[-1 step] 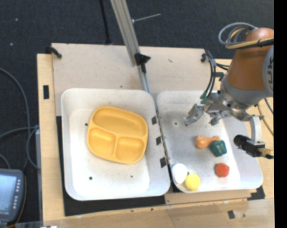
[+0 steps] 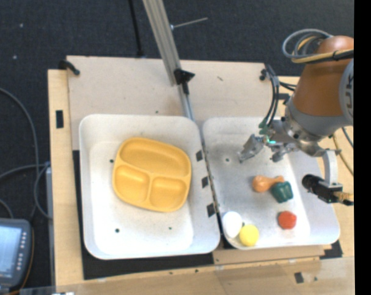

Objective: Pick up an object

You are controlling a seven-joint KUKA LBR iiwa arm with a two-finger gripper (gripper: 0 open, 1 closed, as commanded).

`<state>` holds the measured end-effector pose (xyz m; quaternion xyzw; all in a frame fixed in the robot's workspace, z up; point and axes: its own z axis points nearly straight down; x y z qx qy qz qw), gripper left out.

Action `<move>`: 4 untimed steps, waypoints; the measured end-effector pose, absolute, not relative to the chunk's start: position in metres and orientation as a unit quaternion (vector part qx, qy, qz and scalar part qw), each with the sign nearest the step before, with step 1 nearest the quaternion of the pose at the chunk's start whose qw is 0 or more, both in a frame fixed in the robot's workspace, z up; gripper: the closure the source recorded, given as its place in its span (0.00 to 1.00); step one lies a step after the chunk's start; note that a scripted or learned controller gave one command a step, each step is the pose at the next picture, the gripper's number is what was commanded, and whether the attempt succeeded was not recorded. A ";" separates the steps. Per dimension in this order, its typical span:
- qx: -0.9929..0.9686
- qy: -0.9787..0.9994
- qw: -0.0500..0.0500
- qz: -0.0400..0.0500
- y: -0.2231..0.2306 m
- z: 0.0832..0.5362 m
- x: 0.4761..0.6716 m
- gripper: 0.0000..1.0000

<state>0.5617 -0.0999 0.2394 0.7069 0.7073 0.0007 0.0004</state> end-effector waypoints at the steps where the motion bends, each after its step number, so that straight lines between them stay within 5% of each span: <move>1: 0.708 0.707 -0.001 -0.002 -0.104 0.178 0.556 0.00; 3: 0.708 0.706 0.000 -0.001 -0.099 0.100 0.547 0.00; 4: 0.710 0.704 0.001 0.001 -0.100 0.112 0.549 1.00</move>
